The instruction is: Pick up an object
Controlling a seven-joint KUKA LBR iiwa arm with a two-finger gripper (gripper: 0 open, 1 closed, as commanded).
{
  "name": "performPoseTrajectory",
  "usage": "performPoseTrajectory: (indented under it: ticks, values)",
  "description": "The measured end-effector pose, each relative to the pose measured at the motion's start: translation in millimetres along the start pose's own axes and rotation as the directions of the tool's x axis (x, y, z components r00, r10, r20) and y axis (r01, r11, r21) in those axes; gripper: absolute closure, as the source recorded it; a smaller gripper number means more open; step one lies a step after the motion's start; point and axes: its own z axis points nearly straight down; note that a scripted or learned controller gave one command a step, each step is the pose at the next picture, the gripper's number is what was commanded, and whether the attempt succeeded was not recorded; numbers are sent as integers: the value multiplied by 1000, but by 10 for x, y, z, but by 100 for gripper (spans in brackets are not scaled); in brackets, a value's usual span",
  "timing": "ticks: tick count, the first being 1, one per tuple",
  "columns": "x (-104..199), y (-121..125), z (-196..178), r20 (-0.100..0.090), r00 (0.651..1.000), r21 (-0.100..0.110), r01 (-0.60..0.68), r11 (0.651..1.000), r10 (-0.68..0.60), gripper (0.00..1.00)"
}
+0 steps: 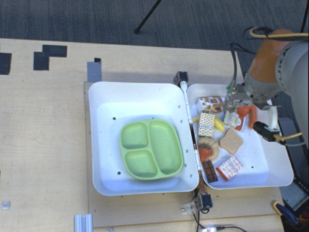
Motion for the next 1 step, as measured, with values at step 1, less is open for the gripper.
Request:
performPoseTrajectory:
  ticks: [1]
  values:
    - [0,-1,1,0,1000,0,1,1000,-1,0]
